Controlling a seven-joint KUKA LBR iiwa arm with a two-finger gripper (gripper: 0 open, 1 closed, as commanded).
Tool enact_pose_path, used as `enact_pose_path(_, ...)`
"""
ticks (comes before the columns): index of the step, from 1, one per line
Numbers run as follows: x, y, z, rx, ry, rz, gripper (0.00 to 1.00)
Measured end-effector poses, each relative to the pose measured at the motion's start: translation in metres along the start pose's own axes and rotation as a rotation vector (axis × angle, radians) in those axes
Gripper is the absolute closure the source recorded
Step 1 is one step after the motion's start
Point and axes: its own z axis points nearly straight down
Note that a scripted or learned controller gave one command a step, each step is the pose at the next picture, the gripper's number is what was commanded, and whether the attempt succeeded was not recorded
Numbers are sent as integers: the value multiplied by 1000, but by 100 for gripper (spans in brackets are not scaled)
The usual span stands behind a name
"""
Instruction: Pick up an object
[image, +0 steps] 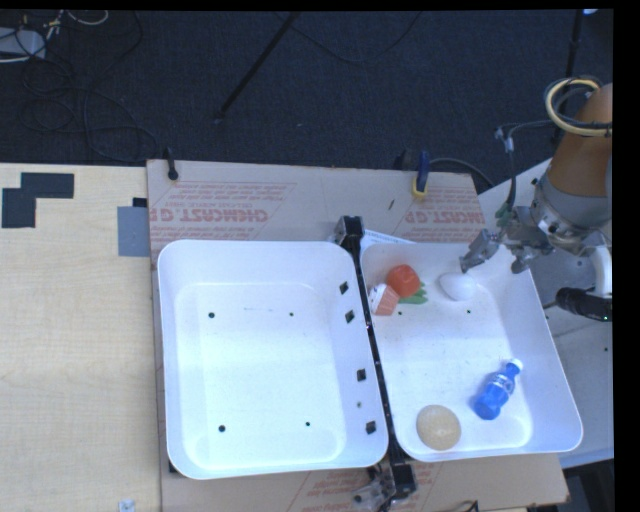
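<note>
Near the right bin's (560, 400) front, blue bottle (495, 391) (cap upper-right) lies diagonally.

Red print runs across the cardboard sheet (300, 205) under the two bins, along its far strip, and it sits upside down to this camera. On the left stretch, the red lettering (218, 213) looks like "CHEMCRST. G.P", though the middle letters are soft and not sure. Further right, past the bins' divide, a second red lettering (443, 214) shows the same word again, partly cut off, too blurred to spell out. Near edge of the cardboard, between the bins, more red marks (335, 492) peek out, unreadable. The blue bottle (495, 391) carries a label, but nothing legible on it.
</note>
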Motion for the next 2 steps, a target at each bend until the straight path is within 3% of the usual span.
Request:
enact_pose_path(1,-12,-3,106,12,3,-3,0)
enact_pose_path(2,34,1,-10,0,3,-7,0)
